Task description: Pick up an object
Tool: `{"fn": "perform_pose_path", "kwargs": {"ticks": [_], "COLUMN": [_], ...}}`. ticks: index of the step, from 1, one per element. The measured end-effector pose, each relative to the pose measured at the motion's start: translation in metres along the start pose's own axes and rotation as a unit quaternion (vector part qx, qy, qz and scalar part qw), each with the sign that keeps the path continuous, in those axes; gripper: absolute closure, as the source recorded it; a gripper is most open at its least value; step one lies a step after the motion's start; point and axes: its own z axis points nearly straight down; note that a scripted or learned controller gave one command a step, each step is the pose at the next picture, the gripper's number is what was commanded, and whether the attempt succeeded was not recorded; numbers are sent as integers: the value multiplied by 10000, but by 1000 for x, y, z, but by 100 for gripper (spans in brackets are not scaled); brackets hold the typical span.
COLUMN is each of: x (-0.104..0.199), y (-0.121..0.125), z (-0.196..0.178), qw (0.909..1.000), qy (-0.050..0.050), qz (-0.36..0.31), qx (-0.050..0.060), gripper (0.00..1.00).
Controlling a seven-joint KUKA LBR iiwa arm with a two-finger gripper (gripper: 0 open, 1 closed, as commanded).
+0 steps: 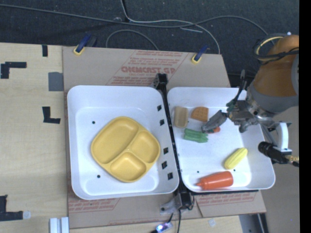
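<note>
Bins sit side by side beneath me, the left bin (pixel 77 130) and the right bin (pixel 252 149), both shallow and white, resting on a sheet of printed cardboard (pixel 146 67). My arm comes in from the right, its orange band (pixel 279 74) high above the wrist, and my claw (pixel 214 123) reaches down over the upper middle of the right bin. Its dark tip lies just above a green piece (pixel 195 136) and partly covers a small red-orange bit (pixel 216 129) beside it. The tip is small and blurred from this angle, so I cannot tell whether my claw is spread or closed, or whether it has anything.

Other things in the right bin: a tan block (pixel 181 116) near the divider, an orange-brown chunk (pixel 199 113) just right of it, a yellow corn cob (pixel 235 158) lower down toward the right, and a red-orange carrot-like piece (pixel 215 180) lying along the near wall. All of these rest on the bin floor, apart from my claw.

In the left bin lies a yellow divided plate (pixel 125 148), three compartments, turned at an angle.
</note>
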Motion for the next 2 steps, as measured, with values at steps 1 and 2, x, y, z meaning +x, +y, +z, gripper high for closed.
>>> {"fn": "perform_pose_path", "kwargs": {"ticks": [1, 2], "x": [0, 2], "y": [3, -2], "z": [-7, 38], "qw": [10000, 10000], "qy": [-8, -9], "qz": [-18, -14], "qx": [-64, -45], "gripper": [0, 0]}}
